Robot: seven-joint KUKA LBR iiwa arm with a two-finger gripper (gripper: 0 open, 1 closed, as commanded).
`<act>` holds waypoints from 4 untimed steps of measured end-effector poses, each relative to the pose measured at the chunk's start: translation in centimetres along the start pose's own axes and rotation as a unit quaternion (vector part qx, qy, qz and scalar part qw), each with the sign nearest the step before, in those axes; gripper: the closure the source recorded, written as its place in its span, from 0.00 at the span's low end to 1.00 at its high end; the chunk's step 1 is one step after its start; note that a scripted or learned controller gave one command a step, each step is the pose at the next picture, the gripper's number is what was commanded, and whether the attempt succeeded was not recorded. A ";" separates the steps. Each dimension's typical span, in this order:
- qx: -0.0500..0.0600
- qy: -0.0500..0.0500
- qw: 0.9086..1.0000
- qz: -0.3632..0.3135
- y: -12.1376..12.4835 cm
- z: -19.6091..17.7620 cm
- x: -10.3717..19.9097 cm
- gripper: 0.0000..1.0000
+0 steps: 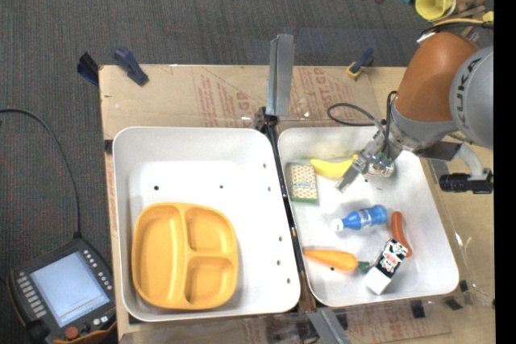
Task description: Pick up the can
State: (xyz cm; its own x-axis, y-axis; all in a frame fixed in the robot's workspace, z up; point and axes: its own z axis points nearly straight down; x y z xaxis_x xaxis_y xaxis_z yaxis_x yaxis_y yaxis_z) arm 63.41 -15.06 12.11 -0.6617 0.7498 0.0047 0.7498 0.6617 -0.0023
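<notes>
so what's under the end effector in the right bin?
The end effector hangs over the banana, covering its right end. White floor of the right bin shows around it. Anything directly beneath is hidden.

Arm (pixel 451 93) cut by right edge; pendant (pixel 60 290) cropped.

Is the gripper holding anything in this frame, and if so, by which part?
Nothing is held. The gripper hangs open over the right bin, its fingers beside the banana with nothing between them.

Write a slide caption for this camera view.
Gripper hovers beside banana in right bin; yellow tray in left bin.
</notes>
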 end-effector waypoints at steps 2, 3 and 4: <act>0.001 0.001 0.996 0.093 3.8 -5.4 3.2 1.00; -0.001 -0.002 0.996 0.087 -0.7 -18.5 -2.3 1.00; -0.001 -0.001 0.996 0.087 -0.7 -18.4 -2.3 0.00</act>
State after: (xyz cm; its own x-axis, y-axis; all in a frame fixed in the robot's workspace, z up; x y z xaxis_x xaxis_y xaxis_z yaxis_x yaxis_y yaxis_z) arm 64.50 -17.28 30.54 -0.5221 0.8529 0.0014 0.8529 0.5221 -0.0017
